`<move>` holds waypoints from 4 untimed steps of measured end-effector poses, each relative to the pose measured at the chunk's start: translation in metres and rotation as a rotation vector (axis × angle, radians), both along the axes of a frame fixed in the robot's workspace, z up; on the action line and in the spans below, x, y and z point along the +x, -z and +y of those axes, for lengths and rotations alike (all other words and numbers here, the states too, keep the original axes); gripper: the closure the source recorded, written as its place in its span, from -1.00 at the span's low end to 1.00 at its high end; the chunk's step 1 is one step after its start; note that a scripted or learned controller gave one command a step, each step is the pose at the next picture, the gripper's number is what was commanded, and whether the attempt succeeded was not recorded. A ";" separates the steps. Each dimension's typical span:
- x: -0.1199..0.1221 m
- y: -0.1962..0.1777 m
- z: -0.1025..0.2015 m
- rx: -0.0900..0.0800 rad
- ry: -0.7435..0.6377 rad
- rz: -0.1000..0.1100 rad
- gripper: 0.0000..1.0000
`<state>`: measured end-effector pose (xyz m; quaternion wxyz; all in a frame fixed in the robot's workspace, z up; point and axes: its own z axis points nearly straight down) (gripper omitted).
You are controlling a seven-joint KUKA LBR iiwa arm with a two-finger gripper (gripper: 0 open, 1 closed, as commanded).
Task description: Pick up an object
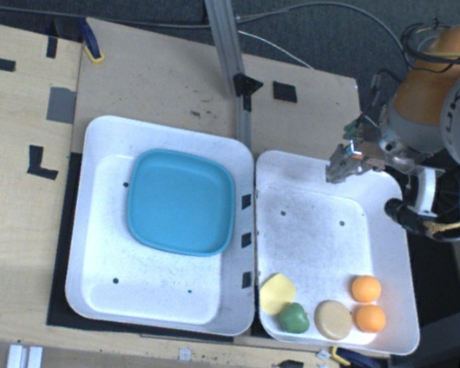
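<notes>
The gripper (338, 170) hangs over the far edge of the right bin (327, 231), with nothing seen between its fingers. Along that bin's near edge lie a yellow piece (276, 292), a green piece (294, 318), a beige round piece (333, 319) and two orange balls (366, 288) (370, 318). All of these lie well away from the gripper, toward the front of the bin. A blue square plate (181, 202) rests in the left bin (92, 269).
A grey metal pole (228, 42) slants up from between the two bins at the back. Cables run across the dark floor behind the bench. The arm's orange band (439, 70) sits at the upper right, above the right bin's far corner.
</notes>
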<state>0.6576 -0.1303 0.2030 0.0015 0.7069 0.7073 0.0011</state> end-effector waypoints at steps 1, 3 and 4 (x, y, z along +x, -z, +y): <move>0.000 -0.052 0.000 0.000 0.000 0.000 1.00; 0.012 -0.035 0.106 0.001 -0.004 0.006 1.00; 0.004 -0.034 0.158 0.002 -0.004 0.005 1.00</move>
